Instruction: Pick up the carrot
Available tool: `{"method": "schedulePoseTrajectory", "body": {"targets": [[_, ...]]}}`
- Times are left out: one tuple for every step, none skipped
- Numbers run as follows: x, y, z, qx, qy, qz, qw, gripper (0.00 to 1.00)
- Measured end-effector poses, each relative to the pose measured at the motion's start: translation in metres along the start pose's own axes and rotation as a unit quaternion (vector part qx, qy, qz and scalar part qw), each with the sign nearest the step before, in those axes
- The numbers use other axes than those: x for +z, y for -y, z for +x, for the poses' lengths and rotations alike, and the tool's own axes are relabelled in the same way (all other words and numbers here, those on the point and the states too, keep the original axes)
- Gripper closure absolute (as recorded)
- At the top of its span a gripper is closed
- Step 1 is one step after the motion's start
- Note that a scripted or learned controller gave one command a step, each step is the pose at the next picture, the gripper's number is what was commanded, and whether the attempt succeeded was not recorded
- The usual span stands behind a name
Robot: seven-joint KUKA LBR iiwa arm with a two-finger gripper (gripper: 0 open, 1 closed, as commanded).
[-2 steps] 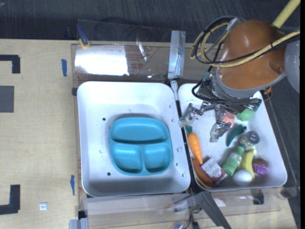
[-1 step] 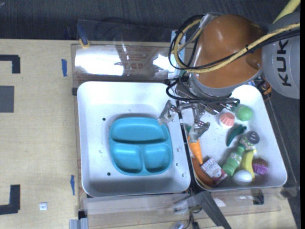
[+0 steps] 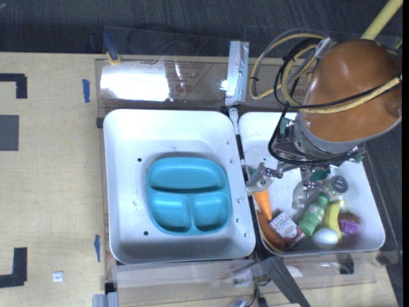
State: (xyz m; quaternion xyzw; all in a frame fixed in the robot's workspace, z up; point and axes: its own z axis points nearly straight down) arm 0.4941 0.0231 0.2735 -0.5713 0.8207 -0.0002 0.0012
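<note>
The wooden tabletop (image 3: 51, 190) carries two shallow white bins side by side; the left bin (image 3: 121, 133) holds a blue divided tray (image 3: 188, 194) with three compartments, lying flat near its middle; the right bin (image 3: 370, 229) lies under the arm (image 3: 348, 88), whose orange band and grey wrist, looped with black and yellow cables, cover much of its upper part; a clear plastic panel (image 3: 166, 82) stands behind the left bin; below the wrist the pincer (image 3: 281, 179) hangs over the right bin, one metal finger showing near the bin's left wall and the other further right, so its fingers stand apart with nothing between them; the carrot (image 3: 262, 203) lies in the right bin against its left wall, orange, running down toward the near edge, just below the left finger, whether touching it I cannot tell; beside it, a green bottle (image 3: 312, 215) lies tilted; a yellow banana-like piece (image 3: 333, 213) lies just right of the bottle; a small red and white packet (image 3: 285, 225) sits beside the carrot's lower end; a white egg (image 3: 326, 237) rests near the front wall; a small purple thing (image 3: 349, 224) sits at the right.
</note>
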Motion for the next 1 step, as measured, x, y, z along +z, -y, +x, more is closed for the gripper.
{"method": "schedulePoseTrajectory", "body": {"targets": [[-0.1279, 0.0823, 0.01, -0.053, 0.002, 0.005, 0.9986, 0.0]]}}
